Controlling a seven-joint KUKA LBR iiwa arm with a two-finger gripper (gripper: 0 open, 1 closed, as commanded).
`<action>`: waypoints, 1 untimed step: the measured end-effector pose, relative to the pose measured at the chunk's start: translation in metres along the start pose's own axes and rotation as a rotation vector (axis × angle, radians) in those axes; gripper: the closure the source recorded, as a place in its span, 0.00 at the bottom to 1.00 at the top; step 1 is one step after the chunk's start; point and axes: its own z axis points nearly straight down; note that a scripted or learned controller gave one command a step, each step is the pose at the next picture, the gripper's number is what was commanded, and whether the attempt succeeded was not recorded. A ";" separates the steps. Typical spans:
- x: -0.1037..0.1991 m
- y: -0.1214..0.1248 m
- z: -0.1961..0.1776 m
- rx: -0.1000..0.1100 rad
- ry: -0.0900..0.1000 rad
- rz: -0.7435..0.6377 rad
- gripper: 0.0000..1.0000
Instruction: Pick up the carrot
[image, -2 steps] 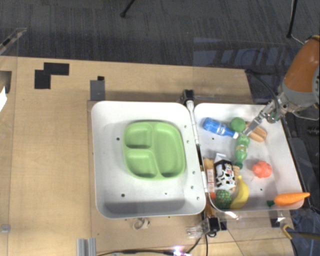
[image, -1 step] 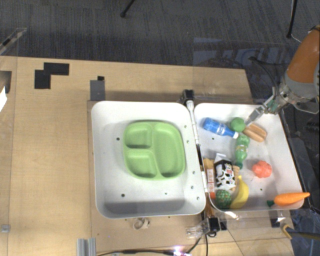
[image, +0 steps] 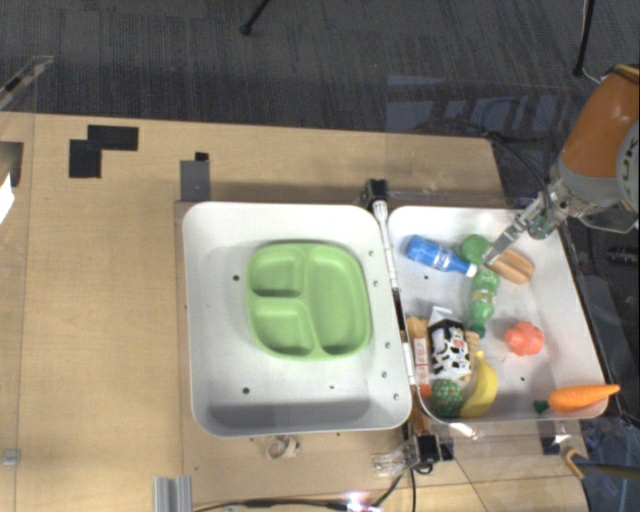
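Observation:
The orange carrot with a green stem end lies along the front right rim of the right bin. My gripper reaches in from the upper right and hovers at the back of that bin. Its tip sits between a round green item and a tan bread-like piece. That is well behind the carrot, with most of the bin's depth between them. I see nothing held in the gripper.
The right bin also holds a blue bottle, a green bottle, an orange-red ball, a cow-patterned carton and a banana. A green divided plate lies in the left bin.

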 end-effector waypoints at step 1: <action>0.002 0.000 -0.020 -0.005 -0.001 0.101 0.00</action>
